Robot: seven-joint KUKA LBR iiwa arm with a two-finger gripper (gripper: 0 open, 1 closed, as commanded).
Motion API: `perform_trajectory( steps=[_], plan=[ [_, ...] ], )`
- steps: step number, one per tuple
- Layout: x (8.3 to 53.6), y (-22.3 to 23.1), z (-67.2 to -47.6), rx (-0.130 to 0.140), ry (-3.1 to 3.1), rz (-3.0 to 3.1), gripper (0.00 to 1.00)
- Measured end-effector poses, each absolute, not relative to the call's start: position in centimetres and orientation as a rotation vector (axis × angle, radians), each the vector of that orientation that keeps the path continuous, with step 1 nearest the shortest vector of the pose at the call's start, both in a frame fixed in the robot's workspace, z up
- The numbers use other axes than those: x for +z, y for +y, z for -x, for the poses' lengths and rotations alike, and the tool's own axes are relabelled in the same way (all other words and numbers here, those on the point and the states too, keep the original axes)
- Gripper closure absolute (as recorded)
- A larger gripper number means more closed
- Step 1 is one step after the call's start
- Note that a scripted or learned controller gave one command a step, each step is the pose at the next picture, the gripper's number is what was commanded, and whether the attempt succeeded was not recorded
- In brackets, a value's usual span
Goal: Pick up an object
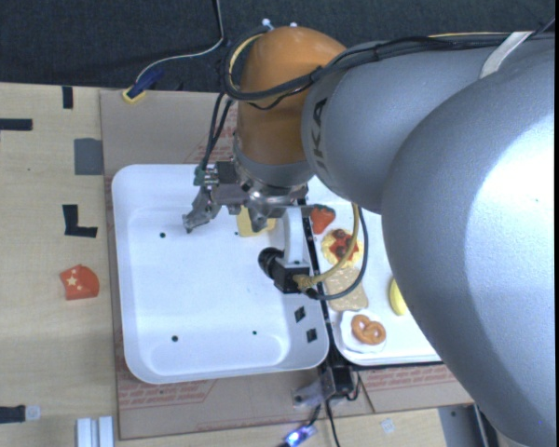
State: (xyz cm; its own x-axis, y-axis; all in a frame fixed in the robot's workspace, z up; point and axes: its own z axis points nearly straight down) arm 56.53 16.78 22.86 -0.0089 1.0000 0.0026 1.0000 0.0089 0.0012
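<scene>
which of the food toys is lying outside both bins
The red strawberry-like piece on the bench, left of the left bin; the others sit in the right bin.

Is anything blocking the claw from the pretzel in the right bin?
Yes, a bit. The claw hangs over the left bin, and the pretzel lies in the right bin, so the bin walls and the dangling cable sit between them.

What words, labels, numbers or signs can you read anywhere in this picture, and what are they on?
None can be read.
The black shapes on the bench are plain angular marks, not letters.
The left white bin bears only dark dots.
The arm shows no legible label or brand.
</scene>
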Motion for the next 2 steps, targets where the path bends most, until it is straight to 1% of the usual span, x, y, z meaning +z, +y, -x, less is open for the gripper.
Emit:
perform_trajectory(
  steps=[1,2],
  plan=[
    [23.5,16.4,-56.5,0.005,-2.225,2.214,1.00],
    [31.9,15.6,-53.6,-0.002,-2.224,2.219,1.00]
  ],
)
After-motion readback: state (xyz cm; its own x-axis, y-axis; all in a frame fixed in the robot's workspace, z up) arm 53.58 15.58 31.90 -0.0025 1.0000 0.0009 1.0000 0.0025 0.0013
